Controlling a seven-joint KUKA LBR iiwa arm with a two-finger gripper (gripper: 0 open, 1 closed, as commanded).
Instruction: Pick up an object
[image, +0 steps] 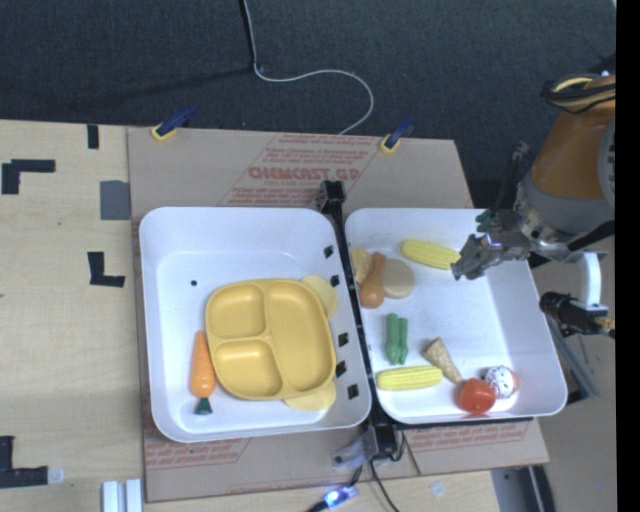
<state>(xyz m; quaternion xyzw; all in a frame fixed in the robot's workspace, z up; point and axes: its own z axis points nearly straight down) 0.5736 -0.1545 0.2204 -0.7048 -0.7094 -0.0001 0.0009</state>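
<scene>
The hand (470, 262) hangs over the upper right part of the right bin (520, 330); you cannot tell whether it is spread or closed, and nothing is seen clamped in it. The nearest candidate is the corn cob (429, 253), just beside the hand on its left. Beyond that lie the pale round food pieces (385, 280); further below are the green pod (397, 338), a second corn cob (408, 378), a cone piece (441, 358) and a tomato (477, 396). To pick well, centre the hand across the nearest cob's short axis before you descend, and keep clear of the bin wall. On the far side, the left bin (165, 300) holds a yellow divided tray (268, 336) and a carrot (202, 368). Red printing on the cardboard sheet (290, 165) is too blurred to read reliably.
</scene>
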